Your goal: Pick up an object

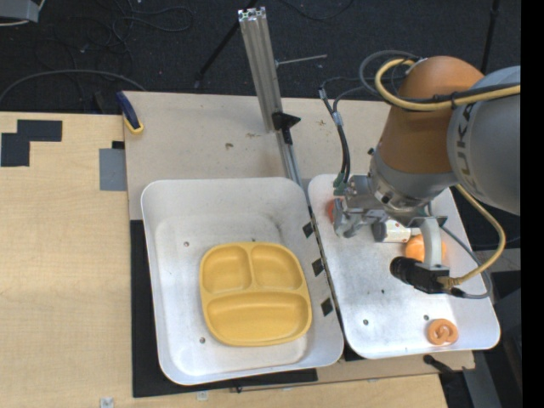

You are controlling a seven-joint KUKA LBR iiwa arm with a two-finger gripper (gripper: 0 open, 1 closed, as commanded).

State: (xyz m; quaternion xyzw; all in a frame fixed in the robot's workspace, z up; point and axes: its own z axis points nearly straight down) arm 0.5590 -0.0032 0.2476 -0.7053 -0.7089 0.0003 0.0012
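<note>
My gripper (359, 226) hangs low over the back left part of the right bin (374, 313). It is open, and bare bin floor shows between its fingers. An orange rounded object (414, 246) lies just to its right, partly hidden by the wrist, with a small white piece (396, 230) next to it. A small orange ring-shaped object (441, 331) rests near the bin's front right corner. A bit of red (330, 212) peeks out at the bin's left wall beside the gripper.
The left bin (170, 228) holds a yellow divided plate (254, 293). An upright aluminium post (263, 66) stands behind the bins, between them. The arm's large grey and orange body (442, 117) overhangs the right bin's back.
</note>
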